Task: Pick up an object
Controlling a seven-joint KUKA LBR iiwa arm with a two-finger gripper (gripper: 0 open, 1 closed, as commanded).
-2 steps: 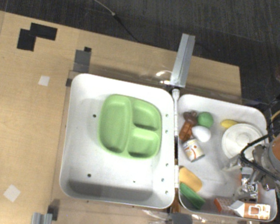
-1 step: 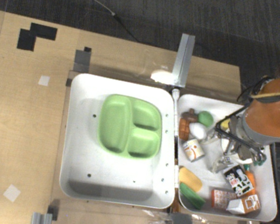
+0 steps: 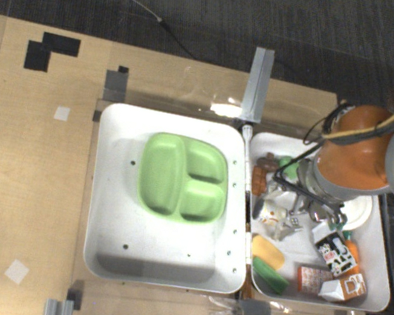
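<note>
The arm's orange band (image 3: pixel 356 147) hangs over the right bin (image 3: pixel 378 287), and my gripper (image 3: pixel 294 217) reaches down among the clutter in the bin's middle. Below it lie a yellow piece (image 3: pixel 268 252) and a green piece (image 3: pixel 270 276) at the bin's front left. A brown item (image 3: pixel 260 178) sits at the bin's left wall. A black, white and orange packet (image 3: pixel 336 253) and a brown carton (image 3: pixel 326 282) lie at the front right. A white round object (image 3: pixel 359 212) shows behind the wrist. Nothing can be made out between the fingers.
The left bin (image 3: pixel 101 249) holds a light green divided tray (image 3: pixel 182 178) lying in its upper middle. A grey metal post (image 3: pixel 257 88) stands at the back between the bins. The wooden bench (image 3: pixel 19 182) stretches out to the left.
</note>
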